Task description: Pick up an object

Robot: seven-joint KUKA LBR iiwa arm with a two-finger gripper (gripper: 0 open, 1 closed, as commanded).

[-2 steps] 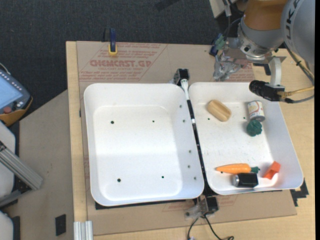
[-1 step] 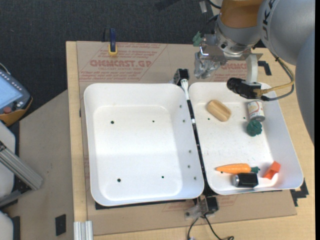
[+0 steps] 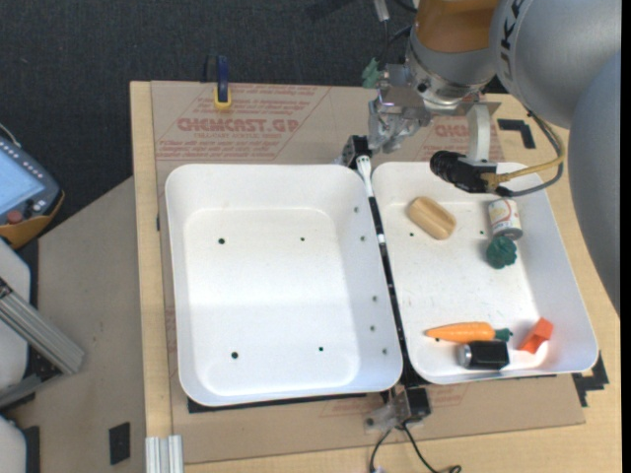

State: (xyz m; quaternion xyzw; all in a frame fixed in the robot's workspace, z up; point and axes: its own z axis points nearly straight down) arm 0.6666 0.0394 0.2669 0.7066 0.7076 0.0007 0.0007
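My gripper (image 3: 386, 134) hangs above the far left corner of the right bin (image 3: 567, 284), near the divide between the two bins, with nothing visible in it. The right bin holds a tan bread-like piece (image 3: 432, 217) closest to the gripper, just below and to its right. Farther right stand a small can (image 3: 504, 218) and a green lump (image 3: 501, 252). Along the near edge lie an orange carrot (image 3: 461, 332), a black and silver object (image 3: 482, 355) and a small red block (image 3: 535, 337).
The left bin (image 3: 187, 264) sits beside the right one on a cardboard sheet (image 3: 256, 121). A blue and yellow clamp (image 3: 222, 82) stands at the cardboard's far edge. The arm's grey body fills the upper right.
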